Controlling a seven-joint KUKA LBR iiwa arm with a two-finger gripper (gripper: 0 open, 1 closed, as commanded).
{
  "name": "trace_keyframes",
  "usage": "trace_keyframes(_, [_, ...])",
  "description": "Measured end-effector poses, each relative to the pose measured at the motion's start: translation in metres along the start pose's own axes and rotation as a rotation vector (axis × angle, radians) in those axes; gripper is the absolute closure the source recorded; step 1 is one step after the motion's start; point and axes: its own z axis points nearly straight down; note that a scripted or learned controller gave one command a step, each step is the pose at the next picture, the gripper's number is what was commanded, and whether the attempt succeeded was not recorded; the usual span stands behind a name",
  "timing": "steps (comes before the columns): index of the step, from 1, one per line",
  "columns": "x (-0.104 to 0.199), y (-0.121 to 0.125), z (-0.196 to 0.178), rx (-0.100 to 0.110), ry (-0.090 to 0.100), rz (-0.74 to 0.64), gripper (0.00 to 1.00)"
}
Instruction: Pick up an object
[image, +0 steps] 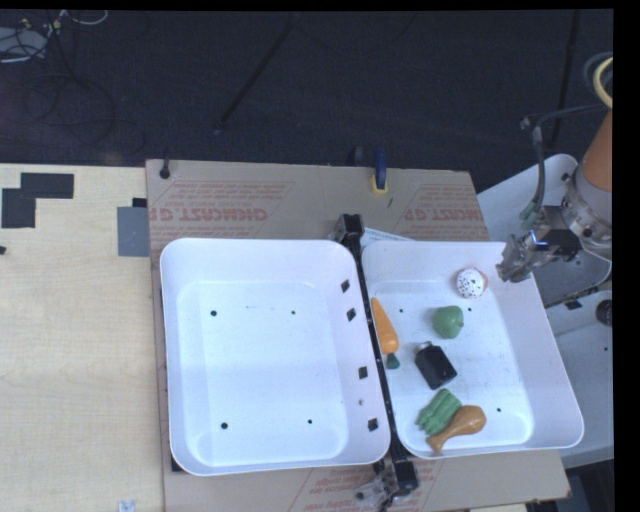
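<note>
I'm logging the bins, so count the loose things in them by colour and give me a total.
Orange: 2, the carrot and the drumstick-shaped toy
Green: 2, the round piece and the ridged piece
Black: 1, the block
White speckled: 1, the ball
Total: 6

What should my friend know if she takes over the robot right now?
End effector: above the right bin's far right rim, nothing seen in it.
In the right bin: spotted white ball, green lump, carrot, black block, green ridged piece, tan drumstick shape.
Done: nothing picked up yet.
Left: go down on one object, maybe the ball, the nearest one, and lift it.
</note>
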Motion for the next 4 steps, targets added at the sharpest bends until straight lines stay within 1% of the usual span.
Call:
trace_keyframes(1, [0.026,-0.063,-0.026,0.012,0.005,0.003,1.00])
trace_keyframes(2, [0.055,-0.093,-0.051,0.012,0.004,0.002,1.00])
trace_keyframes(3, [0.102,-0.090,-0.137,0.003,0.004,-0.002,1.00])
trace_keyframes(4, [0.099,-0.095,0.065,0.028,0.005,0.006,1.00])
